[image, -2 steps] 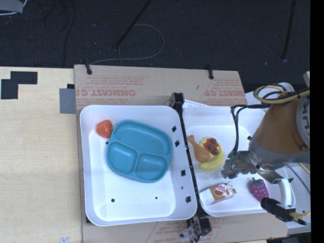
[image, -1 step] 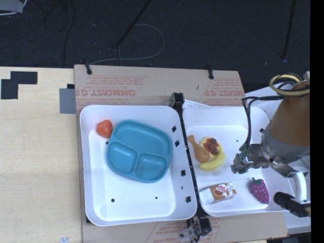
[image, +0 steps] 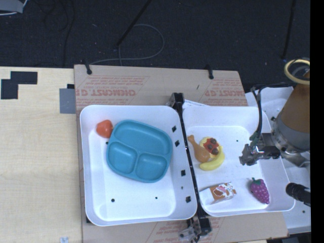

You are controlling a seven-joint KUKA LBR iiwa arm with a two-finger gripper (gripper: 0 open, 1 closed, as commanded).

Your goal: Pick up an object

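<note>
In the right bin [image: 230,120] lie several toy foods: an orange drumstick [image: 197,148] leaning on a yellow piece with dark berries [image: 212,153], a small brown-and-white carton [image: 223,192] near the front, and a purple grape bunch [image: 259,190] at the front right. My gripper [image: 249,156] hangs over the right side of this bin, just above and behind the grapes, with nothing visibly between its fingers. The grey arm with its orange band [image: 296,113] comes in from the right.
The left bin [image: 93,196] holds a blue divided plate [image: 139,151] and a small red-orange tomato [image: 104,128] at its back left corner. A black divider [image: 185,161] runs between the bins. Cardboard lies under both, with a wooden bench to the left.
</note>
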